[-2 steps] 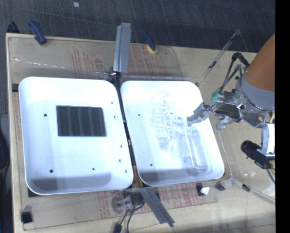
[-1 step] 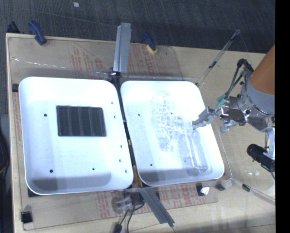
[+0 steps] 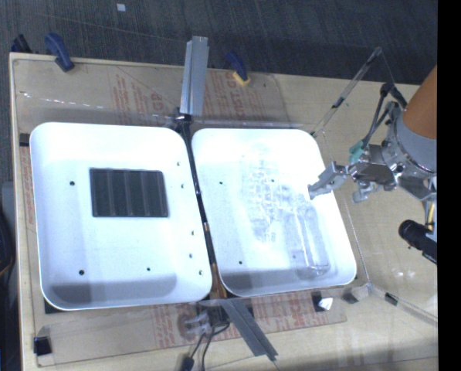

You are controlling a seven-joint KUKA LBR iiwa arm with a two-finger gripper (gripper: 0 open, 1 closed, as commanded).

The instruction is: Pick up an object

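My pincer (image 3: pixel 328 181) hangs at the right rim of the right bin (image 3: pixel 215 207), reaching in from the right side of the scene, its tip just over that bin's right edge about halfway between near and far. Whether it is clenched or released I cannot tell; the metal parts blur together at this angle, and I see nothing caught in it. Behind it my wrist assembly sits out over the bare tabletop (image 3: pixel 392 338), with thin cables running up and away to the far right.

Just to the left of and slightly nearer than my tip, inside the right bin, lies the thing I take to be my target: a clear plastic object (image 3: pixel 307 242), bottle-like, lying on its side and stretching toward the bin's near right corner. Further left in the same bin there is a faint, glassy patch (image 3: pixel 265 199) that may be more clear material; it is too washed out against the white floor to make out.

The left bin (image 3: pixel 60 269) holds a dark, ribbed rectangular piece (image 3: pixel 128 192), flat on the floor, well apart from me.

By my judgement I am at the approach step: over the bin's edge, with no grasp made. The next move calls for shifting left and nearer to sit over the clear object, turning so I straddle its narrow width, not its length, then descending. Its transparency and smooth, rounded body make it likely to slip or roll away, so centring matters.
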